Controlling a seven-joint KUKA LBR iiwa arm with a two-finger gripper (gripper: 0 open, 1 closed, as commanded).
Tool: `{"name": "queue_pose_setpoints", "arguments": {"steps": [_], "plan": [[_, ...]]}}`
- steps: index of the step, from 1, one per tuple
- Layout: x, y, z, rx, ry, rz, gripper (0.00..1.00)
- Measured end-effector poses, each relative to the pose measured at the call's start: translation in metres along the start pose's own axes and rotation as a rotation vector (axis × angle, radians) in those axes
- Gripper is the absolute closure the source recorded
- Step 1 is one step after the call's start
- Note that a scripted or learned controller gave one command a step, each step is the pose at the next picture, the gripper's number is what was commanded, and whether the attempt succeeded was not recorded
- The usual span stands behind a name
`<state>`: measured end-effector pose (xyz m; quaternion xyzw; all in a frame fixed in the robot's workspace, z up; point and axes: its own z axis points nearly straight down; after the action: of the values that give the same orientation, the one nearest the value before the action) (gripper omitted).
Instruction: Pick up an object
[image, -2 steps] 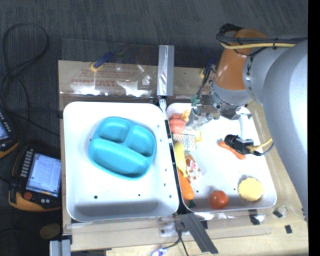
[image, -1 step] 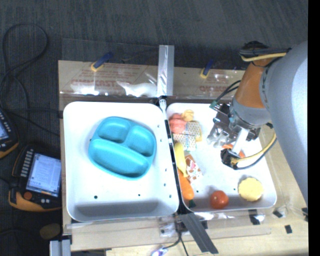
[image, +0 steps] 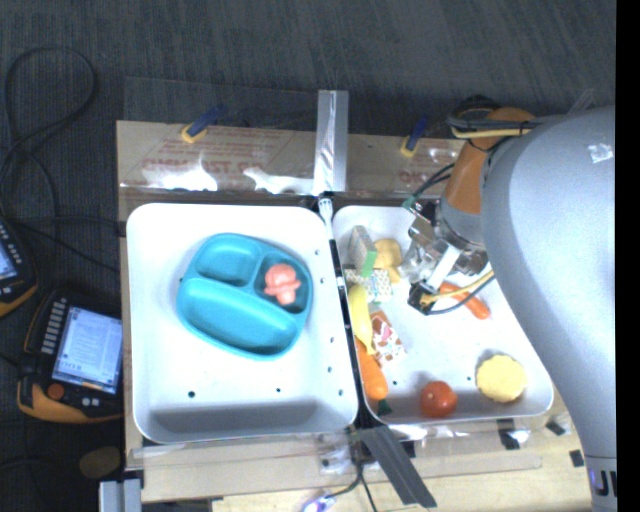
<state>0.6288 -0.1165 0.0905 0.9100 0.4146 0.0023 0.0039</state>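
The gripper (image: 432, 280) hangs low in your right bin (image: 530, 385), its grip state impossible to tell, just beside an orange carrot (image: 470, 300). You appear mid-approach; next comes closing and lifting.

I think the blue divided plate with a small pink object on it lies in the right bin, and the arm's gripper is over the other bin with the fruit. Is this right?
One detail is wrong: in the camera view, the blue divided plate with the pink object lies in the left bin, not the right. The gripper is indeed over the other bin.
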Motion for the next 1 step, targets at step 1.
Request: {"name": "queue_pose_setpoints", "arguments": {"steps": [1], "plan": [[-0.0179,-0.0424,-0.0252,0.012,-0.005,-0.172,1.0]]}}
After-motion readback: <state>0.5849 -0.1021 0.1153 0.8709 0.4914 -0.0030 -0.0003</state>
